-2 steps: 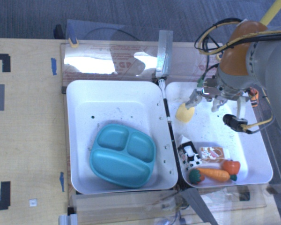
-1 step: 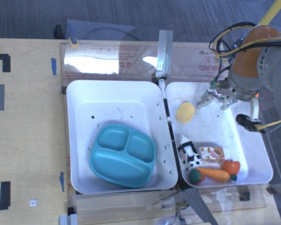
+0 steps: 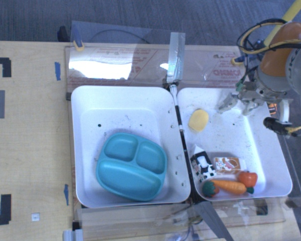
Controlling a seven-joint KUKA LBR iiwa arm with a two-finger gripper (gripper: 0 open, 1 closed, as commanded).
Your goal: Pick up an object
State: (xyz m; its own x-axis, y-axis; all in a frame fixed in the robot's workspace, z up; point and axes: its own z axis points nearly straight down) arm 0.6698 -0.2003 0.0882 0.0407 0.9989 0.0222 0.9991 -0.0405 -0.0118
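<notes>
Nearby, yellow lemon (image 3: 198, 120) lies left of pincer (image 3: 238, 106).

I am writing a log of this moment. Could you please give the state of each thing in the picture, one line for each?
gripper: open, above right bin's far side, holding nothing
blue divided plate: lying in left bin
yellow lemon: in right bin, free
carrot: lying at near wall
tomato: beside carrot
black-and-white toy: near divider
snack packet: lying flat
</notes>
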